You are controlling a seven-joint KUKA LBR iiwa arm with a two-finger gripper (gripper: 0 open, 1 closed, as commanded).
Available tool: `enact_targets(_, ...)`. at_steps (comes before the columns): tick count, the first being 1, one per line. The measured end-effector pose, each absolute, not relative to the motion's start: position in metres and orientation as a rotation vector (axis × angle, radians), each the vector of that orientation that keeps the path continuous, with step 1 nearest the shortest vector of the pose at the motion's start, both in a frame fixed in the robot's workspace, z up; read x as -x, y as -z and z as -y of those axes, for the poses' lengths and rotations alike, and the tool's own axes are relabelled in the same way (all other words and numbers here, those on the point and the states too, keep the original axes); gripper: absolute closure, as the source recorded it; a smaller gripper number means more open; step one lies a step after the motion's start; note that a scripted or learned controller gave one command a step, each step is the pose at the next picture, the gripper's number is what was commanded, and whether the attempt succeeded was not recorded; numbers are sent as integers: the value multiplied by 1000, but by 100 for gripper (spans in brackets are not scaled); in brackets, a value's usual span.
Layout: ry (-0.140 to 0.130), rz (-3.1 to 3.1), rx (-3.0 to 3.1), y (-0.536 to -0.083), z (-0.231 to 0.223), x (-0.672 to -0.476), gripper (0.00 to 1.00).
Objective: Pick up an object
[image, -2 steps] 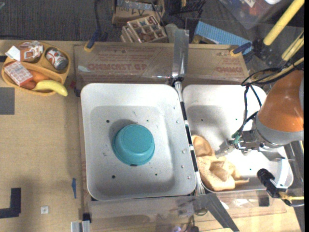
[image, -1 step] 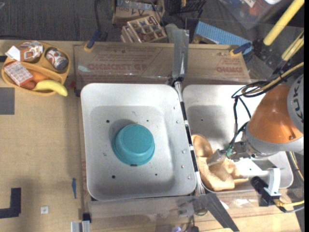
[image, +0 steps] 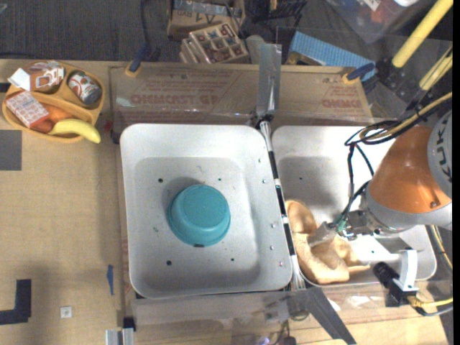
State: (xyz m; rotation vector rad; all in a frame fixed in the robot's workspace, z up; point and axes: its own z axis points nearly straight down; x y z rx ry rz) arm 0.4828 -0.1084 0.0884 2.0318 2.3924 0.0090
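An upturned teal bowl (image: pixel 200 214) sits in the middle of the left bin (image: pixel 144 157). In the right bin (image: pixel 316 149), lumpy tan pieces (image: pixel 325 263) lie against the near left corner, with one lobe (image: pixel 300 217) by the dividing wall. My gripper (image: pixel 333 231) hangs low over these tan pieces, right at their upper edge, below the orange band (image: pixel 408 180) of the arm. The wrist body hides where the gripper meets the tan pieces, so I see nothing clearly held.
An orange tray (image: pixel 21 124) with a banana (image: pixel 76 129) and small packets stands on the bench at the far left. Cardboard (image: pixel 187 95) lines the back of both bins. Black cables (image: pixel 359 139) loop over the right bin's far side.
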Motion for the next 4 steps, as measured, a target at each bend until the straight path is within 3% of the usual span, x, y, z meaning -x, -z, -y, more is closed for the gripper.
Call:
enact_targets(1, -11, -2443, -1956, -89, 97, -541, 0)
enact_targets(2, -13, -2478, -1911, -89, 98, -522, 0)
enact_targets(3, -14, -2479, -1915, -97, 99, -522, 100)
enact_targets(4, -14, -2478, -1915, -97, 99, -522, 0)
